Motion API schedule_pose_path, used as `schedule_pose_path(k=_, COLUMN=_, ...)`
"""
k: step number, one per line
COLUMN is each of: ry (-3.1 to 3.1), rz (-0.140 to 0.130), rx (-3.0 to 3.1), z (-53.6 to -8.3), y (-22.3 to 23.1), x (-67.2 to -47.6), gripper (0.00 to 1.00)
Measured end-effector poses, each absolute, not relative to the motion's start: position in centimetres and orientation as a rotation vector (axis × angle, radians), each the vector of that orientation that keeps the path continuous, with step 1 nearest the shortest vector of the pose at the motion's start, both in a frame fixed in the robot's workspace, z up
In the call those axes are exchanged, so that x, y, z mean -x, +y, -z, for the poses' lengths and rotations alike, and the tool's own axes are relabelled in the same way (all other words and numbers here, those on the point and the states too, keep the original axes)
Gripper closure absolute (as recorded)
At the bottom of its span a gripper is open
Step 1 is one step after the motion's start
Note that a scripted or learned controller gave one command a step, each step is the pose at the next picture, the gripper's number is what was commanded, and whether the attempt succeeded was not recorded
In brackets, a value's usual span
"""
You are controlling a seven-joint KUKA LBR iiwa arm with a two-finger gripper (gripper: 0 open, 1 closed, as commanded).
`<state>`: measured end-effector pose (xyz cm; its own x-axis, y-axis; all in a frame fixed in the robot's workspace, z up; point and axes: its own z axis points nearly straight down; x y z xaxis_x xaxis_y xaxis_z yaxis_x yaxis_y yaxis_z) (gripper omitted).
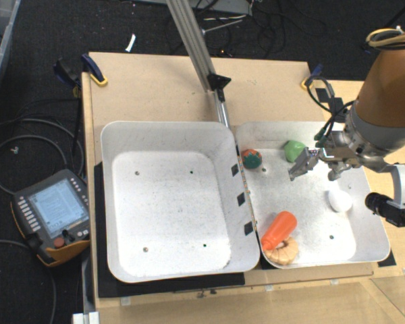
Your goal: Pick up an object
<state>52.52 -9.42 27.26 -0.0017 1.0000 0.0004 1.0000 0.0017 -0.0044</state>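
The right bin [364, 245] holds several objects. A green lump [294, 150] lies near its back, with a small red and green ball [252, 158] to its left. A white egg-shaped piece [339, 200] rests toward the right side. An orange carrot [279, 228] leans on a tan ring-shaped piece [284, 252] at the front left corner. My gripper [313, 175] hangs above the bin's middle, just right of the green lump and above the white piece. It is open, with nothing between its spread fingers [298, 169].
The left bin [111, 181] sits beside the right one, their rims meeting in the middle. A metal pole [192, 36] slants in from the back. A teach pendant [52, 211] lies on the floor at left.
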Motion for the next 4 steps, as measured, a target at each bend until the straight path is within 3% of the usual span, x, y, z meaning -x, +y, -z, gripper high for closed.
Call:
schedule_pose_path(k=1, ry=-2.221, rz=0.000, rx=2.221, z=-27.5, y=-9.4, x=-52.6, gripper=0.00)
schedule_pose_path(k=4, ry=-2.215, rz=-0.007, rx=2.219, z=-10.5, y=-10.1, x=-52.2, gripper=0.00)
